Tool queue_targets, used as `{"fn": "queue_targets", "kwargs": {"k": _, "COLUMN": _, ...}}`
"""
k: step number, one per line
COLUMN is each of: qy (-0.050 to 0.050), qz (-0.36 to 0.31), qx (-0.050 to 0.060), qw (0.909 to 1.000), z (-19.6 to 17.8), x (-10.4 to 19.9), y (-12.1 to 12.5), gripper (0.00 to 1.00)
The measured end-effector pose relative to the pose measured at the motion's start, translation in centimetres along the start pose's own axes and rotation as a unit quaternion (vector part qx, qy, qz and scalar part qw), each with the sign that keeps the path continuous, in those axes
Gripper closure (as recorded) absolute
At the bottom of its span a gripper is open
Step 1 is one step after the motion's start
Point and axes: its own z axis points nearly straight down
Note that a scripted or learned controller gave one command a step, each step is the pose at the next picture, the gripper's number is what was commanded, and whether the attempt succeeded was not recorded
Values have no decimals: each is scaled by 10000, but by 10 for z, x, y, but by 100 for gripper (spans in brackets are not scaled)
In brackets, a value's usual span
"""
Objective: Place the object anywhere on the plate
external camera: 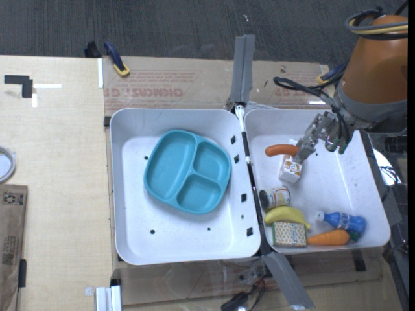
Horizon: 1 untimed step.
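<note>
The blue plate (188, 171) with three sections sits in the left bin (123, 193), in the middle of the frame. The right bin (379, 206) holds many small things: an orange hot dog (280, 150) near the top, a little jar (279, 196) by the left wall, a yellow banana (286, 215), a tan box (289, 234), a carrot (329, 238) and a blue bottle (343, 221) along the bottom. A small white carton (291, 168) (the object here) lies tilted just under the hot dog. The end effector (305, 150) reaches down from the upper right, its fingers closed around the carton's top end. A yellow and blue clamp (115, 59) lies on the worktop (52, 141) at the upper left.
</note>
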Motion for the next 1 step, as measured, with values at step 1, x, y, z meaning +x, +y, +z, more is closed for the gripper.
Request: {"fn": "queue_targets", "kwargs": {"k": 1, "qy": 2, "qz": -1120, "qx": 0, "qw": 9937, "z": 39, "x": 43, "y": 73, "gripper": 100}}
